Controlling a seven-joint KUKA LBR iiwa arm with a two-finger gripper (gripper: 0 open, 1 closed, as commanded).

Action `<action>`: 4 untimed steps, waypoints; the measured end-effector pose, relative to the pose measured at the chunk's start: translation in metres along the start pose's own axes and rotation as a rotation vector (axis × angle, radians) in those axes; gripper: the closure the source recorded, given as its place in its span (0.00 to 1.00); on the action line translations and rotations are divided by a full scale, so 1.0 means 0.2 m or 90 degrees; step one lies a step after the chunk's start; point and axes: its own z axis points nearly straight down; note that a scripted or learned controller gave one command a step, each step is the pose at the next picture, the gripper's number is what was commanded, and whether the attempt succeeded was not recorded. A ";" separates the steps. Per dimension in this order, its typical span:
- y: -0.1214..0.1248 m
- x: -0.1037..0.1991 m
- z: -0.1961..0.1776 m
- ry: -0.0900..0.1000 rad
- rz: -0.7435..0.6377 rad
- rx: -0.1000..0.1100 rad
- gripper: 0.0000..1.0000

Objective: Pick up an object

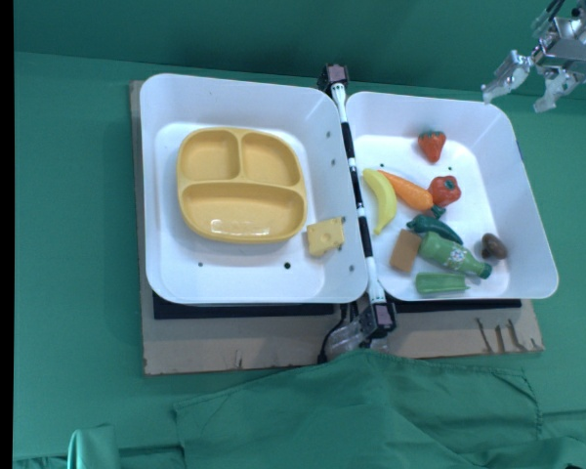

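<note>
Bins sit side by side on the green surface [68,213]. The left bin [166,262] holds a yellow tray [240,186] with three compartments, and a cheese wedge [324,236] lies just beside the tray's lower right corner. The right bin [527,252] holds the small items: a strawberry [431,145] near the top, a banana [379,199] along the left wall, a carrot [407,191] touching the banana and reaching toward a tomato [444,191]. Below them lie a tan block [405,251], a green bottle [453,256] tilted across the middle, a green pod [439,283] near the bottom wall and a brown lump [493,246] (too small to identify) near the right wall.

The tool [527,84] hangs at the upper right, above and outside the right bin's top corner — well apart from every item. Its two fingers are spread apart with nothing between them.
</note>
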 end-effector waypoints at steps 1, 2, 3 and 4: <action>-0.01 0.02 0.01 0.002 -0.002 0.003 0.00; 0.00 0.01 -0.07 0.000 -0.001 -0.002 1.00; -0.42 0.23 -0.31 0.005 -0.005 0.003 1.00; -0.75 0.47 -0.40 0.006 -0.005 0.004 1.00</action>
